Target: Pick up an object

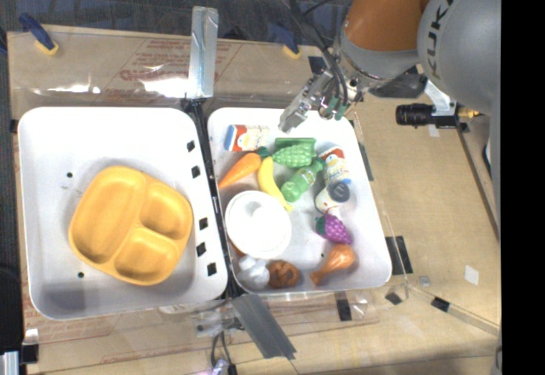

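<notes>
**Ana:** Grey metal fingers of the gripper (298, 115) hang over the far rim of the right bin (375, 220). I cannot tell if the jaws are spread or pressed together; they are small and partly blurred. Nothing is seen between them.

**Ben:** Where is something to pick up?

**Ana:** Just below the jaws, toward the camera, lies a green corn-like toy (295, 152), and beside it, to the jaws' left in the picture, a small carton (245, 137). A little further from the jaws are the carrot (241, 170), the banana (271, 180) and a small bottle (335, 174). The white bowl (257, 223) and the grapes (336, 228) are well apart from the jaws, at the near side.

**Ben:** So which one is best?

**Ana:** I think the green toy, because it is nearest. The arm should come straight down, with the jaws across its narrow side, not along it. The things are packed close, so a finger may push the banana or the bottle. Going down slowly will help.
</notes>
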Controlling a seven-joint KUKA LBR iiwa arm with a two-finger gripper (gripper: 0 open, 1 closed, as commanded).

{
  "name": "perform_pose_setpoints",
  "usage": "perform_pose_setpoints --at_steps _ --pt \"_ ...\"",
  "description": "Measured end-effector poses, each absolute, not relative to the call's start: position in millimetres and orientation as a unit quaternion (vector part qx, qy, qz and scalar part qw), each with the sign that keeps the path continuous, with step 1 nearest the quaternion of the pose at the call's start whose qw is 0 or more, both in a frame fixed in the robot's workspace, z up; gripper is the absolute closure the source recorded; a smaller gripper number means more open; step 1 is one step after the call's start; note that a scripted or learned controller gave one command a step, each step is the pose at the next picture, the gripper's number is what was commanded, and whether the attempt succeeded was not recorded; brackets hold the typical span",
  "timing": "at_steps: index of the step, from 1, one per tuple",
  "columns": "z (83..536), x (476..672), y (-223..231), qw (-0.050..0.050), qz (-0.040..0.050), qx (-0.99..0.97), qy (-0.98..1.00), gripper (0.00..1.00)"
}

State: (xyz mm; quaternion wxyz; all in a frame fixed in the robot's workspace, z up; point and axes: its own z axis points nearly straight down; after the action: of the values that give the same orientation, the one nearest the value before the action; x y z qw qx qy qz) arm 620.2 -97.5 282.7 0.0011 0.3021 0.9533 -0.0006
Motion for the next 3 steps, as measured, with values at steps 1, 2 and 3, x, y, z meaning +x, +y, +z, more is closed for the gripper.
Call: perform_pose_setpoints --at_steps 1,2,3 --pt "294 621.2 -97 0.002 -0.0011 0.299 0.954 1.0" --pt "304 622.1 -96 0.003 -0.0014 0.296 0.955 1.0" --pt "315 623.1 -96 0.005 -0.0018 0.294 0.956 1.0"
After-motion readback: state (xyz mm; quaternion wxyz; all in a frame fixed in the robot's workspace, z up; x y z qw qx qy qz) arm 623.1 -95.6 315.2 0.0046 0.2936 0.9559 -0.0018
